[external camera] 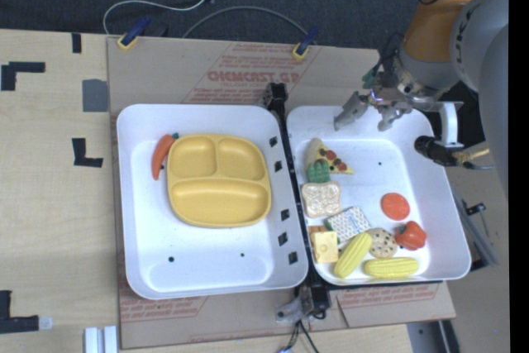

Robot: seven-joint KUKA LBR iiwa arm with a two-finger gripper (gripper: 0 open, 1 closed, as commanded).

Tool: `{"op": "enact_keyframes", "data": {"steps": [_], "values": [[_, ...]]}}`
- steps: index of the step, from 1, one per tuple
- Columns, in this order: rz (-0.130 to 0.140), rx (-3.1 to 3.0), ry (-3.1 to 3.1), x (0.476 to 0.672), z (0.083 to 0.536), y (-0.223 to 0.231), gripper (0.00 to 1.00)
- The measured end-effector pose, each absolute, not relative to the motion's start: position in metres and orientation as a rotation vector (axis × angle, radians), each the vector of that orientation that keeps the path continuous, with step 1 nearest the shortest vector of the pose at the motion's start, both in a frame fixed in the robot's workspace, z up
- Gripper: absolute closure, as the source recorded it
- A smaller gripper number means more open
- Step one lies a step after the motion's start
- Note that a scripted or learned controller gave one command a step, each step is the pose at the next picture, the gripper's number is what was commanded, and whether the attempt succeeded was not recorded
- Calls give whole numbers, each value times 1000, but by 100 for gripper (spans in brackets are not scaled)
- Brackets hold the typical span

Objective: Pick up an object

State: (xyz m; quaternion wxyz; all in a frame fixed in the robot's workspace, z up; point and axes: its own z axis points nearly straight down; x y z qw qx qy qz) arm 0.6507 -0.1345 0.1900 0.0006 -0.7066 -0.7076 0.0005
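Note:
My gripper [369,118] hangs over the far edge of the right bin [442,202], its two fingers spread apart and open with nothing between them. Below it in that bin lie a pizza slice [328,156], a green broccoli piece [319,172], a cracker [321,198], a tomato slice [395,206], a red pepper [411,236], two corn cobs [354,254] and several other toy foods. The nearest item, the pizza slice, lies down and to the left of the fingertips.
The left bin [140,244] holds a yellow divided plate [219,179] and an orange carrot [160,155] by its left side. A black divider [281,169] runs between the bins. Cardboard lies under both bins; cables trail at the back.

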Motion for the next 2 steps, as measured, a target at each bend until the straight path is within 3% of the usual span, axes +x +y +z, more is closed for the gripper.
{"op": "enact_keyframes", "data": {"steps": [1,2], "values": [[7,-2216,-2220,622,89,-102,0],[1,-2218,-2225,669,84,-101,0]]}}
